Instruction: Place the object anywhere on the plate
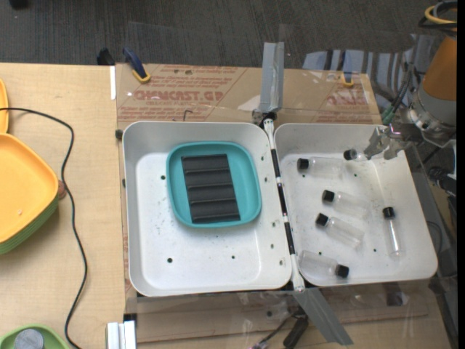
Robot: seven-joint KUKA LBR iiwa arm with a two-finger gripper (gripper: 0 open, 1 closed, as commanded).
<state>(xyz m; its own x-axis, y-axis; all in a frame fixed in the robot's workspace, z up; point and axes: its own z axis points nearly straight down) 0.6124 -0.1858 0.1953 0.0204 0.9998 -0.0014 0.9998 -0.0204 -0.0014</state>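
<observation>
Over the right bin (429, 267), at its far right corner, you have the jaws (383, 142) hanging above the bin floor; whether they stand open or closed you cannot tell from this slanted view from above, and nothing shows between them. Your objects, several clear vials with black caps (340, 225), lie scattered on the right bin's floor, well apart from the teal plate (176, 184), which sits in the left bin (145, 253) with a dark ribbed insert (210, 188) on it and no vial. So judge the task as barely begun: picking, carrying across and setting down all remain. Behind the bins, the cardboard sheet (189, 97) carries reddish print, apparently reversed and too faint to read with confidence.
</observation>
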